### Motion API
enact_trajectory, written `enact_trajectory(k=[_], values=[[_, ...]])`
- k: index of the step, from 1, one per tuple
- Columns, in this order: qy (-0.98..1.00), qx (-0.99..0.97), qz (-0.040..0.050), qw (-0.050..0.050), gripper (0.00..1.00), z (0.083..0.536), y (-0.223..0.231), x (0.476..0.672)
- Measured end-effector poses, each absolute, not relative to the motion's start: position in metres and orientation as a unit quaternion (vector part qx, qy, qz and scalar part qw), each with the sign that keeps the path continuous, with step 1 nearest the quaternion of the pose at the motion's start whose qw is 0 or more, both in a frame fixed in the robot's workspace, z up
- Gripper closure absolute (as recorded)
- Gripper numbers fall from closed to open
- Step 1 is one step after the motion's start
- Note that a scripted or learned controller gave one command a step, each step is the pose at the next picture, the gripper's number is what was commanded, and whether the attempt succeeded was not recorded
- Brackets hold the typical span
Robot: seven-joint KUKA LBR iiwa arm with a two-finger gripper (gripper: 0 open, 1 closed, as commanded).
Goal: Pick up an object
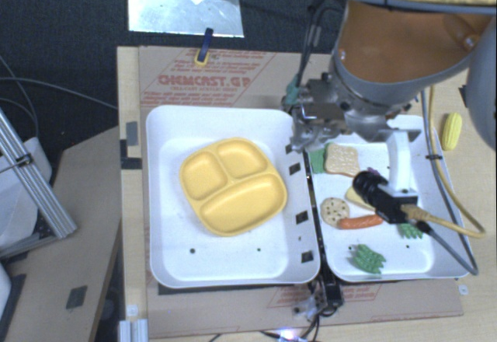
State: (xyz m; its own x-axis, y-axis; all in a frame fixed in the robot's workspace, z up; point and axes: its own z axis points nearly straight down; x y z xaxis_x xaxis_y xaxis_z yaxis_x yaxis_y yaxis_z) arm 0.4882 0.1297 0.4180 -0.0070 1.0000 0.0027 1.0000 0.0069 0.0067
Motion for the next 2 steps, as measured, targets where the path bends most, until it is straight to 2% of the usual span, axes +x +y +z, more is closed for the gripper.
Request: enact_trajectory(k=[1, 2], values=[[0.711, 0.704, 0.0043, 0.002, 1.00, 0.429, 0.130, 0.489], [0.706, 0.708, 0.0002, 0.001, 1.00, 0.406, 0.089, 0.487]])
